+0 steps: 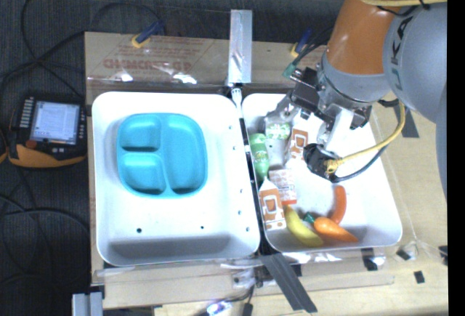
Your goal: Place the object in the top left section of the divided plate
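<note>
A blue divided plate (161, 155) lies in the left white bin (116, 235); its top left section (142, 133) holds nothing. The right bin (385, 220) holds a green bottle (258, 151), white packets with orange print (270, 207), a banana (299, 229), a carrot (334, 229) and a red-orange pepper (338, 202). My gripper (285, 120) hangs low over the back of the right bin, just above a white-and-green item (277, 134) and beside the bottle. The wrist hides what lies directly under it.
A yellow cable (370, 149) loops from the wrist over the right bin. A metal bar (240, 46) stands behind the wall between the bins. A hand-held pendant (49, 126) lies off the bench at the left. Cardboard (160, 60) lies behind the bins.
</note>
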Controlling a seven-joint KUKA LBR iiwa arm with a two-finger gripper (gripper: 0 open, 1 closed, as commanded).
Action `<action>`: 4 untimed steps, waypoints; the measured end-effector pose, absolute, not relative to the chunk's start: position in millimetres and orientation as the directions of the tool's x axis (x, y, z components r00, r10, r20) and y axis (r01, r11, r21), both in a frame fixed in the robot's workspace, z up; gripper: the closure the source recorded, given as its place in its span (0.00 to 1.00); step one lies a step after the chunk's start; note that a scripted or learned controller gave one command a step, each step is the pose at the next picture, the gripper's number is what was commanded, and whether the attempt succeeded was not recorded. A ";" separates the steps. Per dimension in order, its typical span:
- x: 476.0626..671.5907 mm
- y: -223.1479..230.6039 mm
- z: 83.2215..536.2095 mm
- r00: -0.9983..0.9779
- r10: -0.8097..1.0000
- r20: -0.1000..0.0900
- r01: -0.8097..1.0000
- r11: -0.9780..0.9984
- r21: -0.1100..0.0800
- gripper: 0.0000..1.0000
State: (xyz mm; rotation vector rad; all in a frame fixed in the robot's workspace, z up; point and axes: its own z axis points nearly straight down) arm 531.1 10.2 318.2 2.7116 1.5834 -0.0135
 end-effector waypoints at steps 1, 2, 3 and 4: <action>561.8 -1.4 429.0 0.462 0.887 -0.007 0.887 -0.462 -0.002 0.00; 661.1 -12.6 431.5 0.418 0.908 -0.008 0.908 -0.418 -0.003 0.00; 600.9 39.4 432.0 0.336 0.942 -0.007 0.942 -0.336 -0.003 0.00; 509.2 100.7 432.2 0.303 0.953 -0.006 0.953 -0.303 -0.003 0.00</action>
